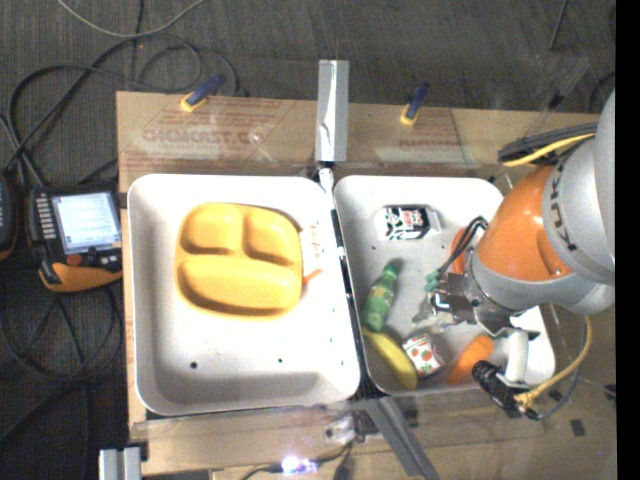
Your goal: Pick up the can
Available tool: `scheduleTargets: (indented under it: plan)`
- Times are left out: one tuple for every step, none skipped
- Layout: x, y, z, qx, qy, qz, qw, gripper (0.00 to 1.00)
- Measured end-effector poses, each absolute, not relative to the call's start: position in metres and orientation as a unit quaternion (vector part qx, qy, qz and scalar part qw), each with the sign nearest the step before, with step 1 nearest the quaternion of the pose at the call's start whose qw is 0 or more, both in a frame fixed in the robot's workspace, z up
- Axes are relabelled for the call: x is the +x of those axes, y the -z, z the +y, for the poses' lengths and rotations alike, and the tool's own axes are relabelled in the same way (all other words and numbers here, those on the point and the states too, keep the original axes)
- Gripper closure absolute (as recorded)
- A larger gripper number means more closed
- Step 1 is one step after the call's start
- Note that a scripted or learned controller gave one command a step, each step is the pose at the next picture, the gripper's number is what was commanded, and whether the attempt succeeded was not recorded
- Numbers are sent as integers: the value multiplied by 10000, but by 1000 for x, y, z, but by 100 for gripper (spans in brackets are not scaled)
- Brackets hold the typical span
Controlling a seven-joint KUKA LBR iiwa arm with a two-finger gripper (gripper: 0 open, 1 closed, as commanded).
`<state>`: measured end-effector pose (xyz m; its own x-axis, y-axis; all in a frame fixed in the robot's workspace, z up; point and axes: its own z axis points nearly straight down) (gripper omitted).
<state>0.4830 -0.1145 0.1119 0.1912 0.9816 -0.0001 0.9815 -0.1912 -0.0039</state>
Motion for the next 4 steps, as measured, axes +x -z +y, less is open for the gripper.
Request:
scheduleTargets:
  plan:
    - [483, -112, -114, -7717, -12, -6359, 16, 0]
    - [485, -90, -111, -7368, 6, -6761, -27, 0]
    - [561, -90, -121, -6901, 26, -7237, -61, 0]
    - [487, -90, -103, -7158, 25, -6982, -67, 0]
